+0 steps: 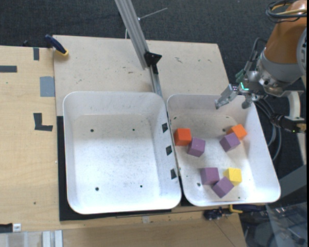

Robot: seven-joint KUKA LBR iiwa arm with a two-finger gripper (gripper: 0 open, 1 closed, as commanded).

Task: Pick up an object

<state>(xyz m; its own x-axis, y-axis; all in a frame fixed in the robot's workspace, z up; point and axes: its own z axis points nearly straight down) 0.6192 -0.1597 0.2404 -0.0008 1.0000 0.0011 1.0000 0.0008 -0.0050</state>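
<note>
- The right-hand shallow white plastic bin (268,153) serves as the landmark; all the loose pieces lie inside it, so the arm has its candidates gathered in one tray.
- The two-finger gripper (232,100) on the grey arm with the orange band (287,40) hangs over the bin's far rim, its two fingers spread apart and holding nothing; it looks staged above the pieces, not yet among them.
- An orange foam cube (183,136) sits toward the bin's left wall, with a purple foam cube (196,147) touching or just beside its near corner.
- Toward the bin's right wall, a smaller orange block (239,131) leans against another purple cube (229,141); which one rests on which is hard to tell.
- In the bin's near part, two purple cubes (209,175) (222,187) and a small yellow cube (234,176) crowd together, which I judge makes a clean grasp there harder than on the lone orange cube.
- The empty-looking left white bin (72,138) adjoins the landmark bin's left wall, on the pale wooden surface (92,60).
- A slanted metal rail (131,22) runs down to the seam between the bins; its top is cut off by the frame.
- The arm's upper body is cut off at the frame edge, and how high the gripper hangs cannot be judged.
</note>
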